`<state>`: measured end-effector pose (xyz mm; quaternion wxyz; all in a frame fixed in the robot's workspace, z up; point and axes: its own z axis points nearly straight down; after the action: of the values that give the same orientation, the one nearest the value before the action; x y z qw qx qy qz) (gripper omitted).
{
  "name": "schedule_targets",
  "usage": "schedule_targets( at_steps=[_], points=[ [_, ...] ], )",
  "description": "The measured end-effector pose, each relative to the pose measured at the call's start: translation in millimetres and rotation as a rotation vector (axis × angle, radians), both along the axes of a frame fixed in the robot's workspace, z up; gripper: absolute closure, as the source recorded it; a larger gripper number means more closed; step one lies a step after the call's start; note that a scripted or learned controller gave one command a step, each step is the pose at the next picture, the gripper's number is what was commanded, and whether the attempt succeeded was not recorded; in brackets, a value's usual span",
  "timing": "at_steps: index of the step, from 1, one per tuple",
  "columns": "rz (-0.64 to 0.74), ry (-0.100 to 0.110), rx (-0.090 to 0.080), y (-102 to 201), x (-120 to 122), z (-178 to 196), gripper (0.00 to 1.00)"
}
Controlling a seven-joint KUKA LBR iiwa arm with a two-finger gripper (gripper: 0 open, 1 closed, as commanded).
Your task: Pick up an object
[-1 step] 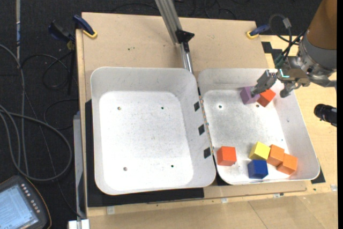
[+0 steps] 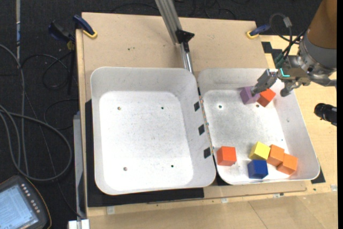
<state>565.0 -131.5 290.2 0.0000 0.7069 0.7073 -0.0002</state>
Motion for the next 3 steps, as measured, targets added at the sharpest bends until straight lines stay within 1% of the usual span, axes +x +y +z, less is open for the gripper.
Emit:
schedule_targets(
  at_steps=[1,2,3],
  points=[
    [-0.001,0.004,0.001,5,-8,-49,0.00],
    [-0.001,0.005,0.001,8,-17,-107,0.00],
    [-0.002,0.005,0.001,7,-15,-151,0.00]
  ],
)
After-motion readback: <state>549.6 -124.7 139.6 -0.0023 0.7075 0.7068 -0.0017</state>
